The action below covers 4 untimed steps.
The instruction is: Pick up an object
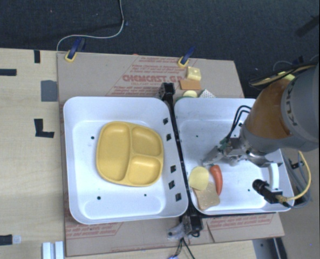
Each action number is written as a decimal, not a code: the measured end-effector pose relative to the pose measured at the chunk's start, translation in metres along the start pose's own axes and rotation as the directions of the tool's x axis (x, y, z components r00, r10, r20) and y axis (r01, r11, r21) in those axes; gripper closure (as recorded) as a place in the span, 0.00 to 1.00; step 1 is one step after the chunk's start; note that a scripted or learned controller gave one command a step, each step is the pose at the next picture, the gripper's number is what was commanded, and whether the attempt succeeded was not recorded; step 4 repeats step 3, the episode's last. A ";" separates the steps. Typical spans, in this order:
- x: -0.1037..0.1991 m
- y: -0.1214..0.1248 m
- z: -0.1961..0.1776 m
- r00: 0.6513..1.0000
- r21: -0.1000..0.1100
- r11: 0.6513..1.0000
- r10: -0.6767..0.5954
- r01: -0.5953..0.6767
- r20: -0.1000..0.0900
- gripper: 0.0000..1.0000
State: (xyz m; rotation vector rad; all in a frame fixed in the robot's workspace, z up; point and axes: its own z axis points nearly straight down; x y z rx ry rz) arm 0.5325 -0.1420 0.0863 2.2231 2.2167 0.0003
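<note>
- The carrot point(217, 178) lies in the right bin point(203, 117), near its front edge, pointing roughly front to back.
- Just left of it I see a pale yellow piece point(199, 177), touching or nearly touching the carrot's side.
- In front of that piece sits a tan slice point(208, 198), like bread, close to the bin's front wall.
- My gripper point(220, 156) is low in the right bin, just above the carrot's top end; the arm point(278, 115) comes in from the right, grey with its orange band over it.
- I cannot tell from here whether the fingers are spread or pressed together, and I see nothing between them.
- The left bin point(76, 144) holds a yellow tray point(129, 152) with three compartments, lying flat near the middle.
- Behind the bins, on the cardboard point(95, 74), there are a few small blocks point(191, 79) by the back rim.
</note>
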 end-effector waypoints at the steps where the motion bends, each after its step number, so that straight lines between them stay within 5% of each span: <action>1: 0.018 -0.036 0.000 1.000 -0.004 1.000 -0.002 0.002 0.001 0.00; 2: 0.019 -0.035 -0.010 1.000 -0.003 1.000 -0.003 0.003 -0.001 1.00; 3: 0.080 0.017 -0.105 1.000 -0.010 1.000 -0.013 0.013 -0.002 1.00; 4: 0.080 0.017 -0.105 1.000 -0.010 1.000 -0.013 0.013 -0.002 1.00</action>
